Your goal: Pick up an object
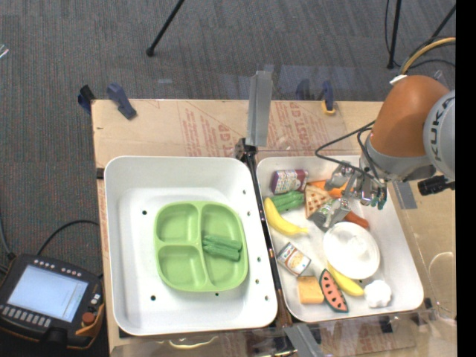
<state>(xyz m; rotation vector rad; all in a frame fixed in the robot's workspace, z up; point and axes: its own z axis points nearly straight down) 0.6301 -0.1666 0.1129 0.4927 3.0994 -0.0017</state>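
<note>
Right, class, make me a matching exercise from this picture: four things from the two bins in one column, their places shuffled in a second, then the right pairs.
Things:
1. green beans
2. watermelon slice
3. purple can
4. white bowl

Places:
A. far left corner of the right bin
B. on the green divided plate, left bin
C. near edge of the right bin
D. middle of the right bin, nearer than the tool

Pairs: 1-B, 2-C, 3-A, 4-D
</note>
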